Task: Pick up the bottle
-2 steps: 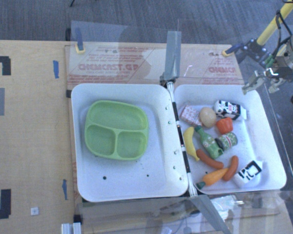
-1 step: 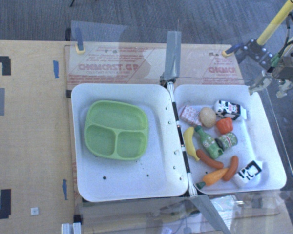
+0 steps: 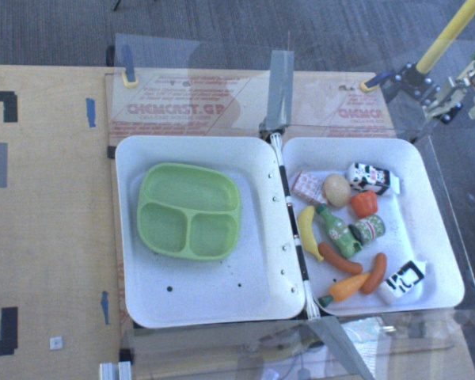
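A small green bottle (image 3: 337, 231) lies on its side in the middle of the right white bin (image 3: 435, 212), its dark neck pointing up and to the left. It is wedged among toy foods: a yellow banana (image 3: 306, 229) on its left, a green can with a red label (image 3: 370, 228) touching its right side, and a red-orange sausage (image 3: 340, 260) just below it.
The right bin also holds a pink box (image 3: 307, 185), a tan egg shape (image 3: 336, 188), a red tomato (image 3: 364, 203), a black-and-white carton (image 3: 370, 178), a carrot (image 3: 347, 288) and a white cup (image 3: 404, 278). A green divided plate (image 3: 190, 210) lies in the left bin (image 3: 142, 291).
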